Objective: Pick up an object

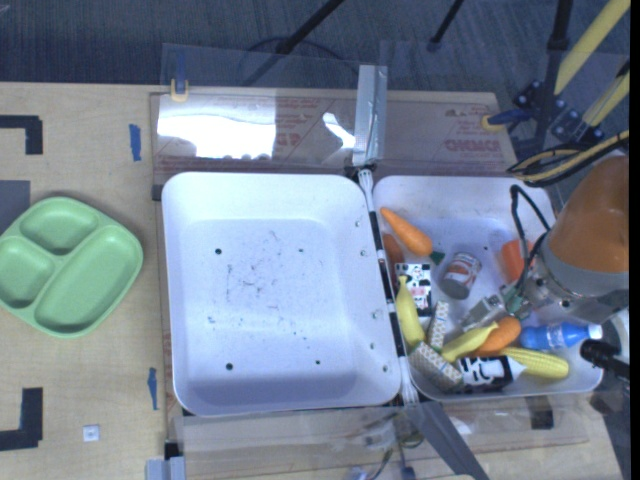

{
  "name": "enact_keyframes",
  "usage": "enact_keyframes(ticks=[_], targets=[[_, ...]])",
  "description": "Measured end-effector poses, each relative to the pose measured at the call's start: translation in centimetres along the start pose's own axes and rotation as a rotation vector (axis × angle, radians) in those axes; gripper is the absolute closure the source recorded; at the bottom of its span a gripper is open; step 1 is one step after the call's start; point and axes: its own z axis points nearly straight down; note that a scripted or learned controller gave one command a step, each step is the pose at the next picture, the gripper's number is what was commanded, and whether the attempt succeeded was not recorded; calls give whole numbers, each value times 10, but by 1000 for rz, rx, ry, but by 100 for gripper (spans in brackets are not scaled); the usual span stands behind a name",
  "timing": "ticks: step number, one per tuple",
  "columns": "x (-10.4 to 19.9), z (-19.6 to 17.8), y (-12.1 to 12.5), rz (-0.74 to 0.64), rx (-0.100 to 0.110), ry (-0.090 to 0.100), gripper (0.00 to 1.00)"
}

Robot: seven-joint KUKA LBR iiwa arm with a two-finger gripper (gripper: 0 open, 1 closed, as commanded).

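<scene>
The end effector is seen at the lower right of the frame, low inside the right bin, reached in under the orange-banded wrist. Whether it is spread or pressed together cannot be told, since the tips are lost among the clutter.

The move is judged to turn on the pile lying directly at and just below-left of the end effector. Nearest it, an orange carrot-like piece and a yellow piece lie touching, both with their long axes slanting from lower left to upper right. A corn cob lies just below them, its axis nearly along the frame's bottom edge. A blue item sits to the right of these, under the arm.

Further to the left, a banana is laid along the bin's left wall, its axis running top to bottom. A second carrot lies toward the upper left of this bin, and a small can rests between it and the end effector.

Counted: two white bins, of which the left bin is marked only by scuffs; one green divided plate on the counter at far left.
</scene>
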Motion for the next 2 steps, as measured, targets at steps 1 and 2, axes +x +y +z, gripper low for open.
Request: enact_keyframes(ticks=[1,2], targets=[[-2,-11,1,4,-4,-2,100],[21,-96,67,199,5,0,100]])
